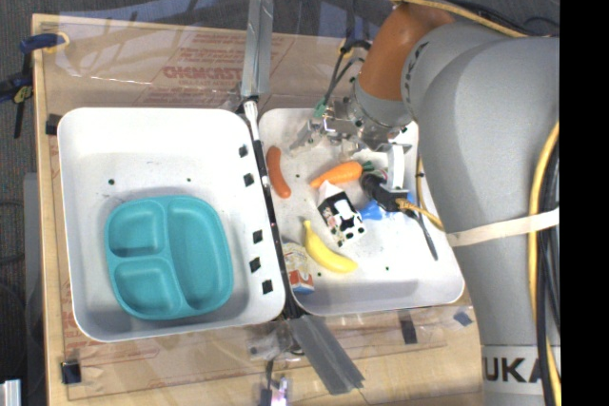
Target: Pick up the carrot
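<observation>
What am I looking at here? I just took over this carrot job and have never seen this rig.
One fixed camera looks down at a slant on a bench with two white bins. The big grey shape on the right is the robot arm; its tool hangs over the right bin. That bin holds the carrot, a sausage, a banana and a black-and-white toy. The left bin holds a teal divided tray. The carrot lies in the bin, just below the tool.

The arm's (476,109) bulk hides the right bin's (419,285) far corner and the hand's fingers.
</observation>
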Tool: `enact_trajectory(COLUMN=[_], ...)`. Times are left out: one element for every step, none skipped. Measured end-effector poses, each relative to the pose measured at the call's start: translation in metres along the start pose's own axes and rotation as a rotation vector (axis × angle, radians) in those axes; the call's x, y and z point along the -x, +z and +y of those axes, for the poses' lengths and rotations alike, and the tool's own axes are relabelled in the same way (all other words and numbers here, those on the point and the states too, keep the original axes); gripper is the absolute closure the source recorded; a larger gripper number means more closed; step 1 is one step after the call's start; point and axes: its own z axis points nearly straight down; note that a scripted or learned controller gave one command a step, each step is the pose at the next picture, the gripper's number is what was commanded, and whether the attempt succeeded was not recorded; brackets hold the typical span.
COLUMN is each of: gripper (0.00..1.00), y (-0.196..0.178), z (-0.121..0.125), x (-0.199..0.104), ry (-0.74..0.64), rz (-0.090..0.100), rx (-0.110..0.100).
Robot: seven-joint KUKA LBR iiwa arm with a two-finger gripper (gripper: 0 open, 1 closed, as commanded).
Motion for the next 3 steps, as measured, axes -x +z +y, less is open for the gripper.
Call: enact_trajectory(gripper=[0.00, 0.00, 1.00], y=[0.002, 0.003, -0.006], z=[-0.041, -0.084, -0.084], x=[0.040, 0.044, 0.043], ry=[-0.086, 0.230, 0.226], rz=[0.001, 0.002, 0.002], rx=[-0.006, -0.009, -0.011])
